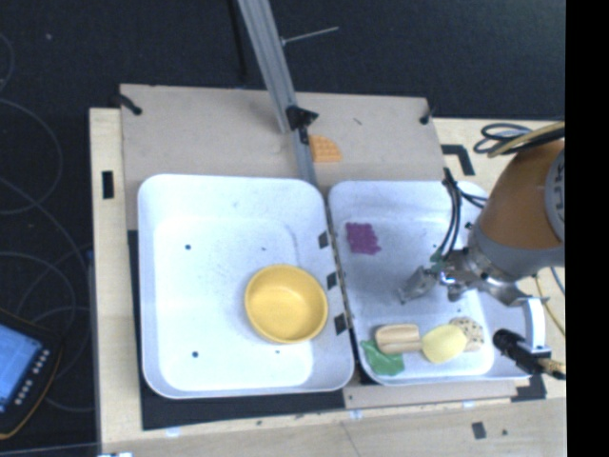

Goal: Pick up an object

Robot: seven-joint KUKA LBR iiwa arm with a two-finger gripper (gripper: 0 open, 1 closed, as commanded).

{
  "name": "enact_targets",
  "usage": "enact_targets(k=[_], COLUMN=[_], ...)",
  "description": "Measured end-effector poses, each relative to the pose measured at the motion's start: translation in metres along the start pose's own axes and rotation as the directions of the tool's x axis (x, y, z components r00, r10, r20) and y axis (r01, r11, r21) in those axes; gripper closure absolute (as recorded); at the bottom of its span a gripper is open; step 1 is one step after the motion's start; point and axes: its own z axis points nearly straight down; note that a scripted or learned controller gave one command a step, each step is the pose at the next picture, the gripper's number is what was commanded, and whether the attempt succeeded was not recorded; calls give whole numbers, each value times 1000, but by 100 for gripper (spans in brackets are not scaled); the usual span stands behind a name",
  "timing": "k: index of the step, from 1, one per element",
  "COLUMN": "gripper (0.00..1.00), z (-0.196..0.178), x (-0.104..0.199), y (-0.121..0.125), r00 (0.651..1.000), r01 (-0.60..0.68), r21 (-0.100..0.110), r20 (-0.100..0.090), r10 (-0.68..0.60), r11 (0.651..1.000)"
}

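Note:
My gripper (433,287) hangs over the right bin (400,208), its fingers spread open with nothing between them. Just below it, along the bin's front wall, lie a tan cylinder (397,338), a yellow lemon-like piece (442,344), a speckled beige object (467,329) and a green flat piece (378,358) partly under the cylinder. A purple patch (363,238) lies flat further back in the same bin. A yellow bowl (285,303) sits upright in the left bin (190,217), near its right wall.
A grey metal post (271,60) rises behind the two bins, with an orange waffle-like piece (324,149) on the board at its foot. Cables lie at the right edge (504,139). A tablet (19,365) rests at the lower left.

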Motion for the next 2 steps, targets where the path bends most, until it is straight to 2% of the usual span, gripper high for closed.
enact_targets(k=[1, 2], gripper=[100, 100], z=[-13, -74], x=[0, 4], y=[2, 11], r00=[1000, 1000], r01=[-4, 5], r21=[-7, -12], r20=[-2, 0], r10=[4, -5], r11=[1000, 1000])
